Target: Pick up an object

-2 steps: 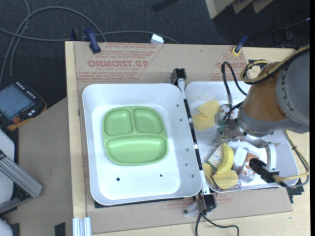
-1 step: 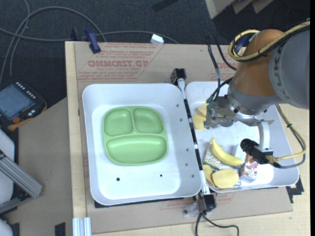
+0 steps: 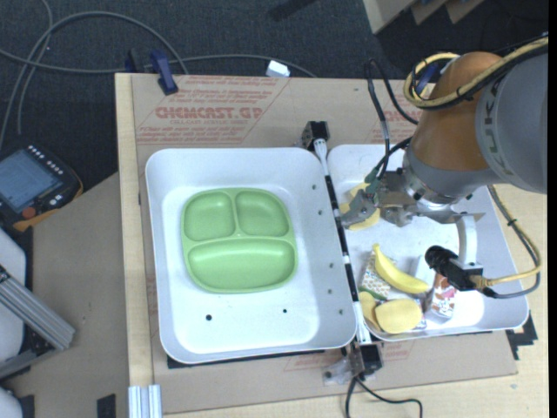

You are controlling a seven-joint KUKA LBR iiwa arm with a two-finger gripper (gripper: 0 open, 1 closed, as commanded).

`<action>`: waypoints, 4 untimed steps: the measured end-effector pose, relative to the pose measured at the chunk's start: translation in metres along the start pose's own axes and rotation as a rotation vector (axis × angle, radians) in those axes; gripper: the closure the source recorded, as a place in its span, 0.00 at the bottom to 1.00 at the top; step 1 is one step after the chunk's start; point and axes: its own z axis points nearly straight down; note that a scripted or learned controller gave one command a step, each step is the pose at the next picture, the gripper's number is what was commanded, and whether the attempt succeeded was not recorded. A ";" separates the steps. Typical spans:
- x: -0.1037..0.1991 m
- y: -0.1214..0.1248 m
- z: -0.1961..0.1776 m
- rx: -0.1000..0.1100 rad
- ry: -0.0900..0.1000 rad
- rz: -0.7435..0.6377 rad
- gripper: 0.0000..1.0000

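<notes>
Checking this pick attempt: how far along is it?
Done: the arm has reached over the right bin. In hand: the gripper sits low at that bin's left edge, beside a yellow item; no grasp is visible. Left: the banana and other items lie in the bin, none lifted. The green tray lies in the left bin.

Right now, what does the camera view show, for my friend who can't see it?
A grey and orange robot arm reaches over the right white bin, which holds a banana and other small things. The left white bin holds a green divided plate.
</notes>
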 end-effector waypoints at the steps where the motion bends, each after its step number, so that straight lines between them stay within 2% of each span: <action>1: -0.057 -0.020 -0.013 0.002 -0.001 0.001 0.00; 2: -0.062 -0.036 0.074 0.002 0.000 0.001 0.00; 3: -0.062 -0.035 0.064 -0.001 0.000 0.002 1.00; 4: -0.003 0.004 0.000 0.000 0.001 0.000 1.00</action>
